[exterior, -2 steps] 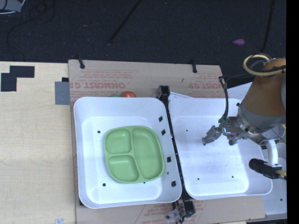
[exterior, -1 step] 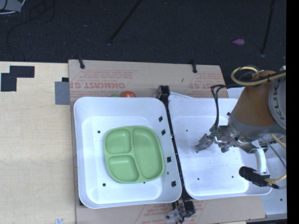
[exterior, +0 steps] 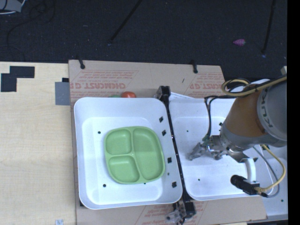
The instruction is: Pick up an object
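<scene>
A light green divided plate [exterior: 134, 154] lies flat in the middle of the left bin [exterior: 89, 121]. My gripper [exterior: 195, 154] hangs low over the floor of the right bin [exterior: 197, 125], near its left-centre, pointing toward the divider between the bins. I see nothing under or beside it. The grey arm with its orange band [exterior: 246, 116] covers the right part of that bin.
A small red-orange thing [exterior: 128, 95] with a bit of green beside it lies on the cardboard just behind the left bin's back wall. A black clip rail [exterior: 171, 144] runs between the two bins. Wooden bench top [exterior: 33, 149] stretches to the left.
</scene>
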Controlling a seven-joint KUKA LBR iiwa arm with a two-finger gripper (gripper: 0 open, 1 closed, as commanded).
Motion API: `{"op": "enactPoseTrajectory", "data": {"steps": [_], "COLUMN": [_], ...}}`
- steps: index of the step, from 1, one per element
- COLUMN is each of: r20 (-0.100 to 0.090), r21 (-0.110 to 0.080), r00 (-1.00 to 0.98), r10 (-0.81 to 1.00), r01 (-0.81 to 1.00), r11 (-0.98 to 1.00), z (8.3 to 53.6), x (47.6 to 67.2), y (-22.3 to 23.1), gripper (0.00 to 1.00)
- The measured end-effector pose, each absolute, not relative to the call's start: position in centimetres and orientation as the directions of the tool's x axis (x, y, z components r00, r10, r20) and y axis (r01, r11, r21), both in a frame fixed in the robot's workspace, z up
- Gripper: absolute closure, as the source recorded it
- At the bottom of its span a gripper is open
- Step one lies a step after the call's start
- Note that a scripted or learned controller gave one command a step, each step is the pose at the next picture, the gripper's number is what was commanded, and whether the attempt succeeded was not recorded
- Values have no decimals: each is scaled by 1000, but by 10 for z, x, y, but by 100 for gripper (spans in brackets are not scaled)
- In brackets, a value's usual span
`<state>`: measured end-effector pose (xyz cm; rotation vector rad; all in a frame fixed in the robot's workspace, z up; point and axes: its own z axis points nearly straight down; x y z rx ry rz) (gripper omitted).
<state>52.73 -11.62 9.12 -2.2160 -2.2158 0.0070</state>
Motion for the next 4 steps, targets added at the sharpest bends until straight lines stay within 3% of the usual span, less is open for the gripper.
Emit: {"op": "enactPoseTrajectory", "data": {"steps": [1,3,4], "r20": [2,-1,0], "r21": [-6,4,0], "r00": [6,-1,0], "r10": [1000,1000,1000], "r01": [1000,1000,1000], "r11": [-6,1,0], "z": [104,228,271], "x": [528,529,529], "y": [-118,-117,-118], "gripper": [100,100,100]}}
